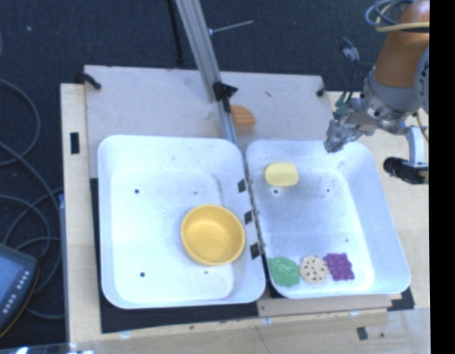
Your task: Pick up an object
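Pale bench [153, 98] on a dark floor with loose black cables at the frame's left. Two shallow white bins sit on it side by side, rims touching along the middle. A slanted aluminium strut [201, 46] crosses the bench's far edge and ends near the joint between the bins.

Landmark: right bin [374, 220].

- Gripper [335, 143] hangs over the right bin's far rim, toward its far-right corner, tip pointing down and toward the left. Grey wrist and orange band rise behind it to the frame's right. Nothing visible between the fingers. Finger spacing too small and blurred to read, so open or closed: cannot tell.
- Yellow block [282, 174] lies inside the right bin at its far-left part, close to the shared rim. It is the nearest thing to the gripper, off to the gripper's left and a little nearer the camera, clearly apart from it, no contact.
- Along the right bin's near wall, a row of three, left to right: green piece [285, 271], spotted round cookie [313, 269], purple piece [339, 266]. Cookie touches or nearly touches both neighbours. All are well apart from the gripper, at the opposite side of the bin.
- Left bin [124, 198] adjoins the right bin; a yellow bowl [212, 234] sits upright in it, near the shared rim.
- Orange object [242, 116] lies on the bench just beyond the bins, by the strut's foot.
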Robot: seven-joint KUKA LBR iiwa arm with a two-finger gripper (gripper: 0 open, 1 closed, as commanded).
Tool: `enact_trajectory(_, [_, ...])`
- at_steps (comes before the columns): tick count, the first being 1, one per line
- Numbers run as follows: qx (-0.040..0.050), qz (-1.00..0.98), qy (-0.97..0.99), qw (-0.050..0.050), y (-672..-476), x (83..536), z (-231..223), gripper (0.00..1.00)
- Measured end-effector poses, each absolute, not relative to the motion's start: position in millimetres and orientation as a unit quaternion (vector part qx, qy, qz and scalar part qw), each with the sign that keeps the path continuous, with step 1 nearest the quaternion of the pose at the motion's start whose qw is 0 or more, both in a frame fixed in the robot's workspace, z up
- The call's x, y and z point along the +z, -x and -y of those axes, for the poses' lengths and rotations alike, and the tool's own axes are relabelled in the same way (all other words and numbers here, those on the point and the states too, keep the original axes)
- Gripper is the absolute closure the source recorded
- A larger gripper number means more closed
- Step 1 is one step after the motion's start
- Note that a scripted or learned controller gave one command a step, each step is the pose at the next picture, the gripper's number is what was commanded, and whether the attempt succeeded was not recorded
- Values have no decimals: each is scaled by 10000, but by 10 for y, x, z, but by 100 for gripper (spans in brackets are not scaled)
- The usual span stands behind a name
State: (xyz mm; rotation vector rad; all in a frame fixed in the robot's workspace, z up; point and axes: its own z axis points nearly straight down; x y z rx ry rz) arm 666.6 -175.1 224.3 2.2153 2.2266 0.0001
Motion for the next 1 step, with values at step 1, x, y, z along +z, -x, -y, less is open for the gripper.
enact_trajectory(1, [1, -7090, -7052, 1, -6502, 2254, 1323, 100])
